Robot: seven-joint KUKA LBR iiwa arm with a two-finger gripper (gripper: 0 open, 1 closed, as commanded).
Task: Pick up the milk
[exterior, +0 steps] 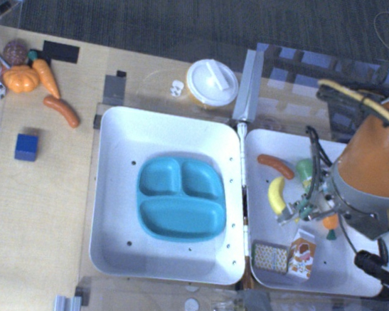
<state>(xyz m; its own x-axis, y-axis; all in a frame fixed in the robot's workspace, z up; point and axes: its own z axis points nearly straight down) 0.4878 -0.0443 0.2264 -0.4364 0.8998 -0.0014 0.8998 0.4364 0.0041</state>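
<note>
Camera view — gripper [302, 208] near banana [276, 194], open/closed unclear; milk [301, 258] apart.

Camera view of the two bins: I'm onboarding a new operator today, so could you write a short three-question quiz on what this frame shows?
1. True or false: the blue sectioned tray lies in the left bin.
2. Which item lies nearest the front wall of the right bin? A) banana B) milk carton C) sausage
3. Fill in: the gripper hangs over the ___ bin, between the banana and a small orange piece.

Key: 1 true. 2 B; the carton lies beside a patterned packet, apart from the gripper. 3 right.
</note>
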